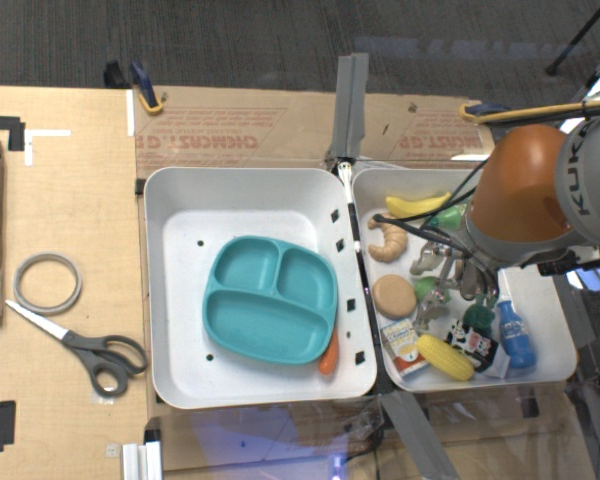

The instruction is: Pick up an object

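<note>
Arm [525, 183]: grey with an orange band, reaching in from the right, hanging over the right bin.
Gripper [435, 286]: metal fingers pointing down-left into the right bin, tips just beside the round bun; spread slightly, nothing seen between them.
Right bin [560, 363]: white, crowded with toy food.
Banana [417, 205]: yellow, at the bin's far left corner.
Croissant [388, 240]: tan, curved, just below the banana.
Bun [394, 296]: round, tan, against the bin's left wall, below the croissant.
Corn cob [446, 356]: yellow, near the bin's front edge, lying tilted.
Blue bottle [513, 339]: right of the corn cob, tilted, lying in the bin.
Cow-patterned carton [470, 344]: between corn cob and bottle.
Left bin [170, 268]: white, holding a teal divided plate [270, 300].
Carrot [329, 354]: orange, touching the plate's lower right edge.
Outside the bins: scissors [85, 346] and a tape roll [47, 281] on the bench at left.
</note>
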`<action>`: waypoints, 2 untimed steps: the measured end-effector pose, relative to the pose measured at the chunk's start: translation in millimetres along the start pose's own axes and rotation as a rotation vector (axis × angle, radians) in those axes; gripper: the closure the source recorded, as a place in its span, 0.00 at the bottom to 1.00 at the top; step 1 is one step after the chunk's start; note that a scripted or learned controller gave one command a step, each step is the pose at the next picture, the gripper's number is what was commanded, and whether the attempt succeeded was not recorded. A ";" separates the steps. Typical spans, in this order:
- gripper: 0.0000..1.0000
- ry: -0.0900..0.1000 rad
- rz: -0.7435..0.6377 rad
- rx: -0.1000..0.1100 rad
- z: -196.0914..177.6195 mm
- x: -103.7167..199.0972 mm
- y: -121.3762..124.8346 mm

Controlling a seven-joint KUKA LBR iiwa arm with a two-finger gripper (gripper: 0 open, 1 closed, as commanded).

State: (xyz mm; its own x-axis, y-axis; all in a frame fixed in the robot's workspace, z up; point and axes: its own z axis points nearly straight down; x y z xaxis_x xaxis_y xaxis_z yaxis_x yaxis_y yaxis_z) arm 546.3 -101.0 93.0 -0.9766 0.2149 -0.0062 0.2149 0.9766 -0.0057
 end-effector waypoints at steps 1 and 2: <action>0.00 0.004 0.050 -0.005 0.9 0.9 6.2; 0.00 0.006 0.152 -0.006 0.9 33.5 -0.1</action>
State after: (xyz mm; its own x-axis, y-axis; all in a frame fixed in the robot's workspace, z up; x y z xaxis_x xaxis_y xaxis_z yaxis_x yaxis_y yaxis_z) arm 513.6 -93.9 91.9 -0.9328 0.3603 -0.0009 0.3603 0.9328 0.0005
